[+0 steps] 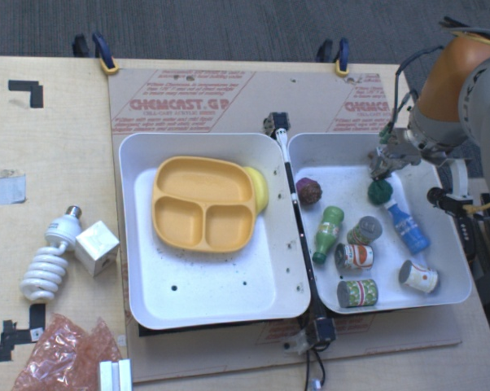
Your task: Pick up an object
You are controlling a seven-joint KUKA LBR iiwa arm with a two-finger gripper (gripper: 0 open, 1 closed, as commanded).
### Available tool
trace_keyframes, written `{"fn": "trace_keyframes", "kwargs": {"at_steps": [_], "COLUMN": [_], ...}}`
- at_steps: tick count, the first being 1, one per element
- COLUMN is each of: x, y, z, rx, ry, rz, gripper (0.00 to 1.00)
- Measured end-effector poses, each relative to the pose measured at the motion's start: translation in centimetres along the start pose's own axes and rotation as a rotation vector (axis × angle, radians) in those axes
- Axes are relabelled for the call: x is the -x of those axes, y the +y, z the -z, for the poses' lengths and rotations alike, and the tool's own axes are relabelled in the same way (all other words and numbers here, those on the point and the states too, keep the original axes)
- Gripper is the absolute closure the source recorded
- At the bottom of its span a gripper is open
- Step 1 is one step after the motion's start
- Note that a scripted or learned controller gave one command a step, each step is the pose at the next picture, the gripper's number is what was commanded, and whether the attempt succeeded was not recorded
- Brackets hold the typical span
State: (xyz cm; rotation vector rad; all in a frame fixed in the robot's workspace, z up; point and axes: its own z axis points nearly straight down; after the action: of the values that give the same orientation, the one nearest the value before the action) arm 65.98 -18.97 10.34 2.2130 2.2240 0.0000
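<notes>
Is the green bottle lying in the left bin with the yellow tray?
No, the green bottle lies in the right bin among the cans, while the yellow tray sits in the left bin.

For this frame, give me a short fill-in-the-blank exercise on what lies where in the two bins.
1. The yellow divided tray lies in the ____ bin.
2. The tool hangs just above a dark ____ ball.
3. The blue bottle lies in the ____ bin.
4. The green bottle lies between the dark red ball and the green-labelled ____.

Missing words: left; green; right; can
</notes>
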Motion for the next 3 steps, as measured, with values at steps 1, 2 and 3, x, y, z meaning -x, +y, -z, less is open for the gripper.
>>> {"fn": "trace_keyframes", "kwargs": {"at_steps": [1, 2, 3], "x": [0.0, 2.8, 3.1], "y": [0.0, -6.3, -6.3], "z": [0.0, -1.0, 0.0], "rx": [0.000, -0.004, 0.000], "ry": [0.000, 0.010, 0.004], "rz": [0.000, -0.002, -0.005], "gripper": [0.00, 0.00, 1.00]}}
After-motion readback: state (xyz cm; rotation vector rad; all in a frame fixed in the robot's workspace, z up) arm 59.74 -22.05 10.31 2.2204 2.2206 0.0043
